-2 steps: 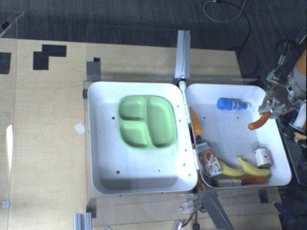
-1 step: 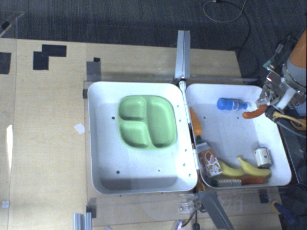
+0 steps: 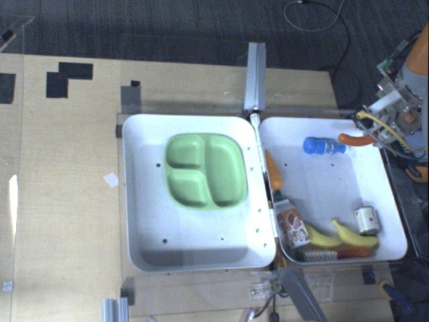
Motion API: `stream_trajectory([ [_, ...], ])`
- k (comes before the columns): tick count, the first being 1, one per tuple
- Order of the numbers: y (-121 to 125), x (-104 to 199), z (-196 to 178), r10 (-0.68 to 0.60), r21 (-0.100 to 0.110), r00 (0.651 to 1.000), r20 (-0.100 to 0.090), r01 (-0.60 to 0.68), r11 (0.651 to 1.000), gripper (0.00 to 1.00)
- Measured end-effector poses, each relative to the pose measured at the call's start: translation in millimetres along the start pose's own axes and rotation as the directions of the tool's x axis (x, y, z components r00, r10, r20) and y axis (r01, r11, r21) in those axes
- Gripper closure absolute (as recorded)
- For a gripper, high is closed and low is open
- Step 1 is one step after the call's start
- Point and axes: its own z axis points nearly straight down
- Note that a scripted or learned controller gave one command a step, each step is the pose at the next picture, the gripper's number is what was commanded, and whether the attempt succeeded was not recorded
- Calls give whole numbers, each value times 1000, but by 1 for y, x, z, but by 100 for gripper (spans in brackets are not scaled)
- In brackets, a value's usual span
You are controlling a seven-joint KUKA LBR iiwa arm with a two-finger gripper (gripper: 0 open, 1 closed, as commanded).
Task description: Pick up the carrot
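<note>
Crowded along the near wall of the right bin point(image 3: 395, 243) lie the loose goods: a small printed carton point(image 3: 292, 227) at the near-left corner, two bananas point(image 3: 335, 235) curving side by side, a dark red thing tucked under them against the wall, and a small tin can point(image 3: 366, 221) on its side towards the near-right corner. They sit there, I judge, because the bin floor slopes up into its walls and tumbled things settle at the foot.

Up the left wall of the same bin rests the carrot point(image 3: 273, 171), long and orange, its length lying along that wall and touching it, just beyond the carton. So placed, it offers only one free flank; a grip across it would need one finger slipped between carrot and wall, which looks awkward.

A blue bottle point(image 3: 324, 145) lies on its side near the far wall, with an orange-red sausage-shaped thing point(image 3: 356, 139) just beside it towards the far-right corner.

In the left bin point(image 3: 131, 200) a green divided plate point(image 3: 205, 170) sits about the middle, with nothing in its three compartments.

The hand point(image 3: 385, 123) hangs over the far-right corner of the right bin, amid yellow cables, well apart from the carrot on the opposite side. Whether it is apart or together I cannot tell. The reach across is not yet made.
</note>
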Motion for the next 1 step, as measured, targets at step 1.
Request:
stream_trajectory([
  [1, -1, 2, -12, -12, -2, 1000, -2, 11, 1000, 100],
])
